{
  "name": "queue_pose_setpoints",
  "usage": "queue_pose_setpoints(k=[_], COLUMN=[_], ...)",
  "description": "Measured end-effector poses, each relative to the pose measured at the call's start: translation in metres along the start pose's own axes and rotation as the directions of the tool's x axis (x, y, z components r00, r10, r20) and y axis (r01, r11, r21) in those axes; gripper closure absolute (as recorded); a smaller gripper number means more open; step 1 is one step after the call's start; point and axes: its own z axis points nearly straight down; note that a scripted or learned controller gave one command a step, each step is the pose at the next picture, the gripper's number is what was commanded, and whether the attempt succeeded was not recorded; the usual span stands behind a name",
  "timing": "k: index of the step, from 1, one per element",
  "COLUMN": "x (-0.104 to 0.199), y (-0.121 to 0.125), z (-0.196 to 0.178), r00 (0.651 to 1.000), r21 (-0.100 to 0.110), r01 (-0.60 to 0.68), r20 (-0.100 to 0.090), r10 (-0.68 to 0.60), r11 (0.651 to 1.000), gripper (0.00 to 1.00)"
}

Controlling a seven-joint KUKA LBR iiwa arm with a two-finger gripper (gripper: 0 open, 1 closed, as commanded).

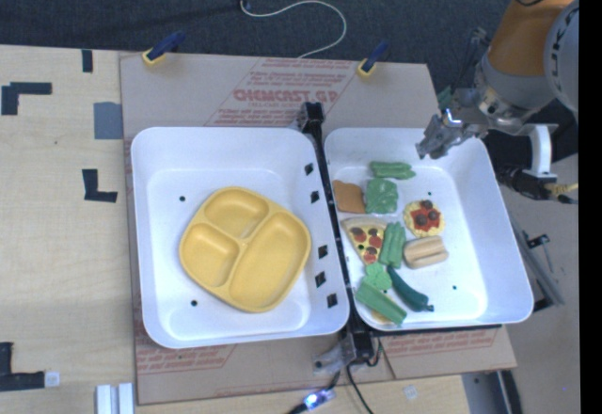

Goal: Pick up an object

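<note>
While my pincer (435, 143) hovers over the right bin's (489, 205) far right corner, I cannot tell its opening. Toy food (390, 233) lies heaped toward that bin's left, untouched.

Slanted overhead view (both bins (141, 214))

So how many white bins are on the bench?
2. The left bin holds a yellow tray; the right bin holds the toy food, with the pincer over its far corner.
</note>
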Motion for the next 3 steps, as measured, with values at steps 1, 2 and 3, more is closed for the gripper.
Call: queue_pose_setpoints(k=[1,2,3], x=[0.051,0.093,0.149], y=[-0.02,-0.037,-0.05], z=[-0.009,-0.008,0.009], r00=[1.0,1.0,1.0], r21=[0.004,0.006,0.008], r01=[0.004,0.004,0.005], r20=[-0.002,-0.002,-0.002], r10=[-0.004,-0.003,-0.005], r11=[1.0,1.0,1.0], gripper=[1.0,1.0,1.0])
